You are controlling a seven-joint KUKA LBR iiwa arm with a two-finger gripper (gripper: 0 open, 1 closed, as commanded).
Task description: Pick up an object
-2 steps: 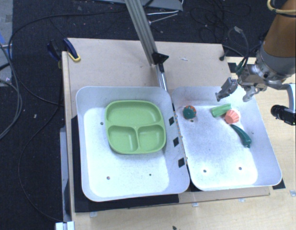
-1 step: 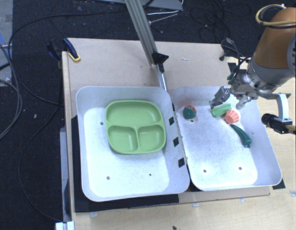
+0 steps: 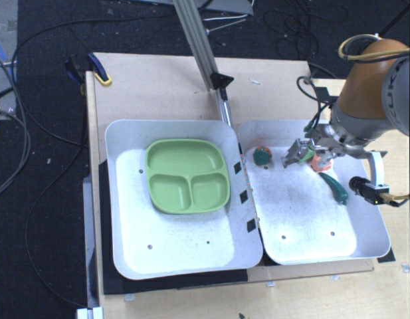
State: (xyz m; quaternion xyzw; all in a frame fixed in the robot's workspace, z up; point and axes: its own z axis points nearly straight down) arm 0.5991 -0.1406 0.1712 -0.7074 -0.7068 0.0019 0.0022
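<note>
Right bin (image 3: 364, 241) wall is close behind the pincer (image 3: 299, 153), so a low move could bump the rim. I cannot tell if the pincer is apart or together. Green tool (image 3: 334, 186) lies just below-right of it; orange-red piece (image 3: 320, 163) sits beside it, maybe touching; small green-red ball (image 3: 262, 155) is near, on its left. A grab btw them may catch nothing

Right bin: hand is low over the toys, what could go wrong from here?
1. The hand sits between the small green-and-red ball and an orange-red piece; closing could catch neither, or nudge the ball away.
2. The green toy lies near the right bin wall and the arm; a sweep could push it.
</note>
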